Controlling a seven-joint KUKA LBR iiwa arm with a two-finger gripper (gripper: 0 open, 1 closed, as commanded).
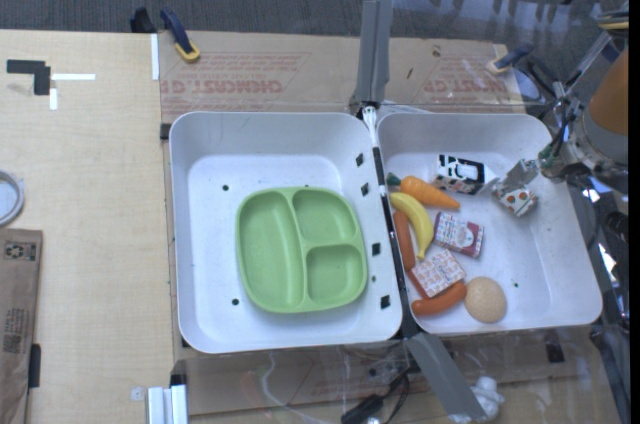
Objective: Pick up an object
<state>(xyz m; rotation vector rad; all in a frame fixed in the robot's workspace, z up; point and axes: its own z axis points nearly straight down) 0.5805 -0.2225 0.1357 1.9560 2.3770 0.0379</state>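
The right bin holds several small things. A black-and-white pack lies at the back, with an orange carrot and a yellow banana in front of it. A red sausage lies along the left wall and a second one near the front. Two red-and-white packets lie mid-bin, and a tan egg-like ball sits at the front. A small white carton with red spots lies at the back right. My gripper hangs at the bin's right rim, just right of and above that carton.
The left bin holds a green divided plate. A grey divider post rises behind the seam between the bins. A tape roll and a brown packet lie on the bench at far left.
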